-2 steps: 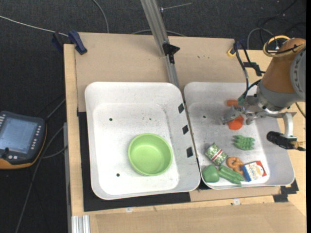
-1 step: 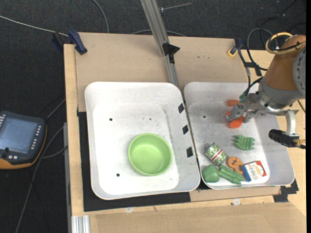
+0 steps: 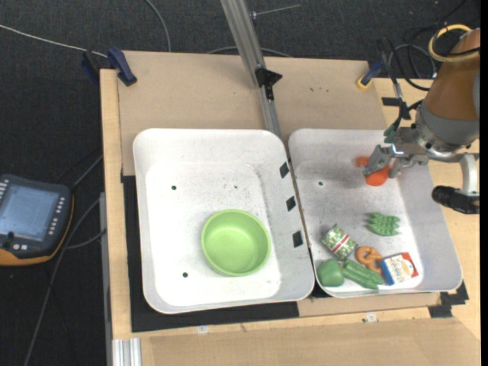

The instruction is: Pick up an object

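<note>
Two shallow white bins sit side by side on the counter [image 3: 198,97]. The left bin [image 3: 152,155] carries one thing, a round lime-green bowl [image 3: 235,242], lying toward its near right part. The right bin [image 3: 335,147] carries six small things. One is a small orange-red object [image 3: 375,177] in the far right part of that bin, rounded and glossy, its exact shape too small to tell. The other five are clustered at the near end: a green leafy piece [image 3: 383,223], a small green-and-white packet [image 3: 338,241], a brown pretzel-like ring [image 3: 367,255], a red-and-white packet [image 3: 399,268], and a long green vegetable-like piece [image 3: 347,273] along the near rim.

The pincer [image 3: 385,161] reaches in from the right and sits right at the orange-red object, which appears just below and against its tip. Whether the object lies between the fingers cannot be told, nor how far apart they stand.

A slanted metal bar [image 3: 248,48] crosses the far side of the counter, ending between the bins. A handheld control unit [image 3: 30,216] lies on the floor to the left, and blue clamps [image 3: 122,65] grip the counter's far corners.
</note>
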